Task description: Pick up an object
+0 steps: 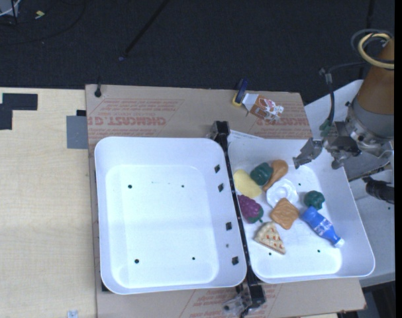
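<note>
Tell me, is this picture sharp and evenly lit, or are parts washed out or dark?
Camera view: the two shallow white bins glare brightly, bleaching the white round piece against the floor of its bin; the black carpet behind is nearly featureless; the small toys, like the blue plastic bottle, look soft; shadows are faint.

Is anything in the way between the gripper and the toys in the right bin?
Nothing visible. The gripper sits above the right bin's far right corner, with bare white floor between it and the nearest toys, the orange piece and dark green piece.
</note>
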`<act>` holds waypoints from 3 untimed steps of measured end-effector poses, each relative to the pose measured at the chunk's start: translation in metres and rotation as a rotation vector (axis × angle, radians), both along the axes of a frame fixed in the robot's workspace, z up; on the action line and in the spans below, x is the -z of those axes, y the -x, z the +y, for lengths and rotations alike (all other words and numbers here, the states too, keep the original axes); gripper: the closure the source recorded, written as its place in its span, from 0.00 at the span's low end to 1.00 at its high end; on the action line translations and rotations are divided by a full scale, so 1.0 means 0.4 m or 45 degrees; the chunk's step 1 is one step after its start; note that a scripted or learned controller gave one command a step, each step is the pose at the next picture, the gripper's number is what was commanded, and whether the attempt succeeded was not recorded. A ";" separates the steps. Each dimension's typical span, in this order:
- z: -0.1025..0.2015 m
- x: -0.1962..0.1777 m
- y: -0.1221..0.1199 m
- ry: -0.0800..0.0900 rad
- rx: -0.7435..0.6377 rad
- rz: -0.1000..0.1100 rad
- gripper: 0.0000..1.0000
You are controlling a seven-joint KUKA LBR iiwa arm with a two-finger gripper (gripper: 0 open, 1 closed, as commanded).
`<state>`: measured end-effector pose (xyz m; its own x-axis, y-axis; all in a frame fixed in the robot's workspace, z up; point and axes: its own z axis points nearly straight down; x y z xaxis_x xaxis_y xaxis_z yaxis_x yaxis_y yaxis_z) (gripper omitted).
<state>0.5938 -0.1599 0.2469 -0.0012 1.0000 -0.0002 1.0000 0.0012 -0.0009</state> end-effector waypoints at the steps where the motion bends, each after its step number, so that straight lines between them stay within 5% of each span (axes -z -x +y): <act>1: 0.201 0.279 0.041 -0.007 -0.005 0.015 0.00; 2: 0.452 0.143 0.126 -0.007 -0.011 0.001 0.00; 3: 0.335 0.140 0.200 0.001 0.007 0.007 0.00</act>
